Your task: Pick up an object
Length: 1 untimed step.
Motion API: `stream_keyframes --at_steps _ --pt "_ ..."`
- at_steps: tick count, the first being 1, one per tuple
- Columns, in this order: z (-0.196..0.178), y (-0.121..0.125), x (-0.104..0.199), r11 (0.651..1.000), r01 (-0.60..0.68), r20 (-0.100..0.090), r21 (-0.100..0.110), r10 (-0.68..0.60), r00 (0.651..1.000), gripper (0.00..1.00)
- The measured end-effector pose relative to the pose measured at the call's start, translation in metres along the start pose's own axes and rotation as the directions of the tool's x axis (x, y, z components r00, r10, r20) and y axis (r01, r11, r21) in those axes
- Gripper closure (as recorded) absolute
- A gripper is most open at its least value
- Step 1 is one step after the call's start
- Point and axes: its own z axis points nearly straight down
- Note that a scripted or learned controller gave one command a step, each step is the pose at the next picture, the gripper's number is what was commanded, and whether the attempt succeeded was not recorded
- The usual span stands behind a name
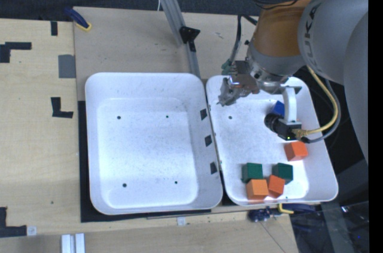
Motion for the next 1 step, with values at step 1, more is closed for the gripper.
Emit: stream_keyframes --at_steps 1 --pt "0.0059 -0.0086 0.0602 1.000 0.002 -0.001 0.000 -0.002 1.000 1.00"
